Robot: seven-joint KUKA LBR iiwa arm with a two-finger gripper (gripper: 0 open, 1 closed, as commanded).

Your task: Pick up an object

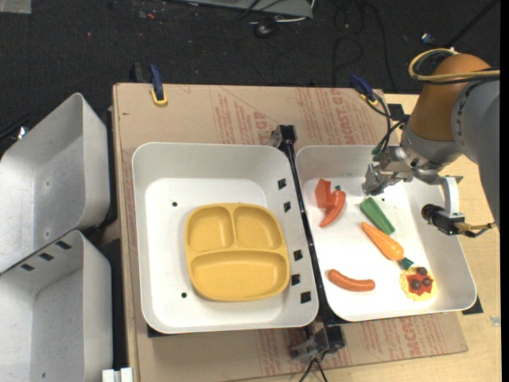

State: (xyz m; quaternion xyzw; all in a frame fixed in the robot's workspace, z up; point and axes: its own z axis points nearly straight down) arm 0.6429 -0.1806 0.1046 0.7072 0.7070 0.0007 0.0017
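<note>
Cardboard-topped bench (215, 106), dark floor (71, 38)

Bench (199, 106) carries 2 bins side by side: left bin (151, 213) holds divided tray (236, 251), approx. centred. Right bin (461, 281) holds pepper (329, 201) at left-rear, cucumber (376, 214) to its right, carrot (382, 241) just in front of cucumber, sausage (351, 280) front-centre, pizza piece (418, 283) front-right. Gripper (374, 183) sits over right bin's rear, just behind cucumber; 2 further bins (48, 221) stand off bench at far left.
</note>
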